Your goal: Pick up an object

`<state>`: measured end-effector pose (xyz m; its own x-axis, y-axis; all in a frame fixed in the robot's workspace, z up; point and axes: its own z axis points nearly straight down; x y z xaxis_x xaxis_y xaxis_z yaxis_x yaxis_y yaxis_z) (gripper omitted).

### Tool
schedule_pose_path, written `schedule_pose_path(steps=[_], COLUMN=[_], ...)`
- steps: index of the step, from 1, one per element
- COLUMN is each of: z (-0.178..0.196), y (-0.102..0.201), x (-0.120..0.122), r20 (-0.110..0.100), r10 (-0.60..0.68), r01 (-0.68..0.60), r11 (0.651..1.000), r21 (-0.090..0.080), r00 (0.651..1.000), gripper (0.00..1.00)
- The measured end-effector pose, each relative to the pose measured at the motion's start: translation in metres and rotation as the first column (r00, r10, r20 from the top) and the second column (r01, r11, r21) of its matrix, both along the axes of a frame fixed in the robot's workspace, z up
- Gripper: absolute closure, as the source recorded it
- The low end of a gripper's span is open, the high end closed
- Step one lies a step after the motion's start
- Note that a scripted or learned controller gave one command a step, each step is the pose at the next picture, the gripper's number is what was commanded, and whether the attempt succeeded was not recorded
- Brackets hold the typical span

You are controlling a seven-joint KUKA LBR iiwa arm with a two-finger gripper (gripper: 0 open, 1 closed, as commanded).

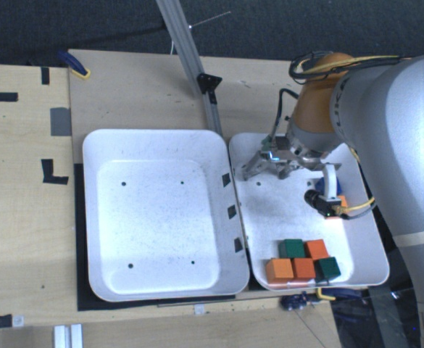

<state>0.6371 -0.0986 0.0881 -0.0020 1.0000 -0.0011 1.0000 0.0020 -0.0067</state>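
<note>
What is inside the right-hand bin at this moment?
The right bin holds a cluster of blocks near its front edge: three orange blocks and two green blocks. The gripper sits over its far end, away from them. The arm covers the bin's far right corner.

Pale wooden worktop point(23, 216), two shallow white bins side by side on a black mat point(78, 238), left bin point(96, 158), right bin point(367, 256), black tape marks point(51, 171) at left
</note>
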Motion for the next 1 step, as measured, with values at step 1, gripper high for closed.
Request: schedule_pose_path(steps=[1], z=[0.0133], y=[0.0009], x=[0.0014], r20=[0.004], r10=[0.002], r01=[-0.002], r11=[1.0], r21=[0.001], r00=[1.0], gripper=[1.0])
